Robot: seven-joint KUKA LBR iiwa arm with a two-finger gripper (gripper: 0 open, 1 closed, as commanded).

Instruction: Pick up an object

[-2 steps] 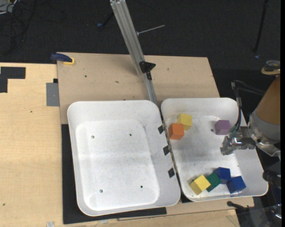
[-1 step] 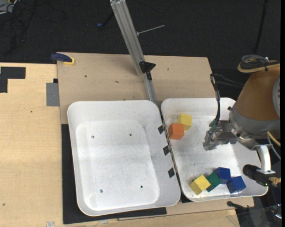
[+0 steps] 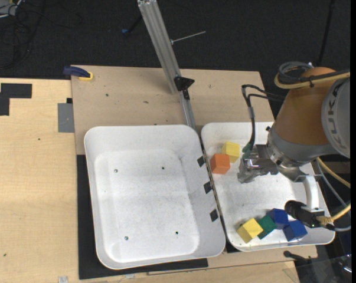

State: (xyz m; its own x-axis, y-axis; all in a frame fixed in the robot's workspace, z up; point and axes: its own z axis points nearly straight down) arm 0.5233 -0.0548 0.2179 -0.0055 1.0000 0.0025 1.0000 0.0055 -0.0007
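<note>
In the right bin [image 3: 248, 217], an orange block [image 3: 220, 163] lies beside a yellow block [image 3: 231, 150] near the bin's left wall. At the front of the same bin sit a yellow block [image 3: 249, 229], a green block [image 3: 265, 226] and two blue blocks [image 3: 279, 217] [image 3: 294, 231]. My gripper [image 3: 247, 171] hangs over the middle of the right bin, just right of the orange block. Nothing shows between its tips.
The left bin [image 3: 148, 199] stands beside the right one, with black clips along the shared wall. A slanted aluminium rail [image 3: 163, 46] rises behind the bins. Black cables run by the arm at the right.
</note>
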